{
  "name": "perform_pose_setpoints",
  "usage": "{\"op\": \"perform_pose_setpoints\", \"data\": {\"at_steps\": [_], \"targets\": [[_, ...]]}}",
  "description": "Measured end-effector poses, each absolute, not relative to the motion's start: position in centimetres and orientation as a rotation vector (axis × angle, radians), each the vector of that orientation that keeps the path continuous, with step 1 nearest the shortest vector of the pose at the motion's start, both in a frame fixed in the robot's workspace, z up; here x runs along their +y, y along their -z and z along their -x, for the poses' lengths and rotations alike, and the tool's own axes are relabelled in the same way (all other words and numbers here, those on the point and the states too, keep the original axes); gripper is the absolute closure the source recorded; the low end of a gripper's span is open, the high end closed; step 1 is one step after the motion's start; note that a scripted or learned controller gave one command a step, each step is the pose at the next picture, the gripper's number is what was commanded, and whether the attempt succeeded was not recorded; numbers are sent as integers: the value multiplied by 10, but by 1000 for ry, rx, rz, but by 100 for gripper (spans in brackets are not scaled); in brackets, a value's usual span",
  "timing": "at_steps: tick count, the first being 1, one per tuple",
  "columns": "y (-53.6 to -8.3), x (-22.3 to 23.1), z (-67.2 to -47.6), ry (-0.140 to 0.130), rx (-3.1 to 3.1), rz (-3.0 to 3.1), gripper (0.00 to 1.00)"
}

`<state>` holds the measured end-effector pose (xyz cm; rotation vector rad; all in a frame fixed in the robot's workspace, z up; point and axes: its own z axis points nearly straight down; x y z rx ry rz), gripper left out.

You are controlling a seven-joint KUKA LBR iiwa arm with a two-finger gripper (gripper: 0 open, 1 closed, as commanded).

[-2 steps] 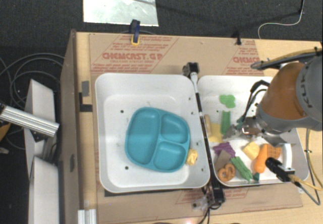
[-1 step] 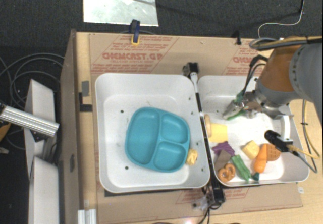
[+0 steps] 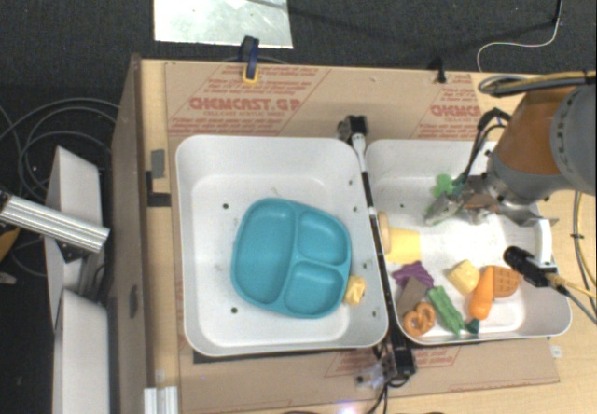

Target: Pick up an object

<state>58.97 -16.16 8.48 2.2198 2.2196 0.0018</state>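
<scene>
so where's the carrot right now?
In the right bin, near its front right corner: the carrot lies between the cheese wedge and the waffle.

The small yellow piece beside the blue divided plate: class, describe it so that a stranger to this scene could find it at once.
Start at the left white bin, which holds a blue divided plate. Go to the plate's lower right rim, near the divider between the bins. There lies the small yellow piece, touching the plate's edge. It is the sole toy in that bin; the other toys lie in the right bin.

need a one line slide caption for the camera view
Gripper low in the right bin by a green toy; teal divided plate in the left bin.
</scene>
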Motion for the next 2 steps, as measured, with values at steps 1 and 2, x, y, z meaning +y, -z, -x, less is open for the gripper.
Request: {"op": "perform_pose_setpoints", "data": {"at_steps": [1, 2], "targets": [[-86, -162, -658, -8, 2223, -2208, 0], [-97, -162, -656, -6, 2224, -2208, 100]]}}
